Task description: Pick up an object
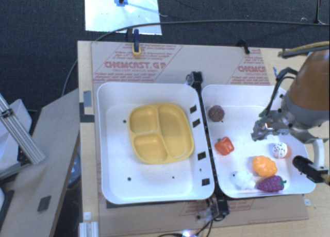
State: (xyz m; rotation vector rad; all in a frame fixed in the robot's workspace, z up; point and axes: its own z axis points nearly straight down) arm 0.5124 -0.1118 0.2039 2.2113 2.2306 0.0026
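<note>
The right bin (237, 97) holds several toy foods: a dark red round one (215, 113) near its far left corner, a red pepper (224, 146) by the left wall, an orange pumpkin-like piece (264, 165), a white speckled egg (279, 150), a white figure (242, 180) and purple grapes (271, 183) at the front. My gripper (262, 131) hangs over the right half of this bin, just left of the egg and above the orange piece. Nothing shows between its fingers.
The left bin (113, 143) carries a yellow divided plate (160, 133). A black divider with clips (202, 138) runs between the bins. The grey arm with its orange band (312, 84) comes in from the right over the right bin's far edge.
</note>
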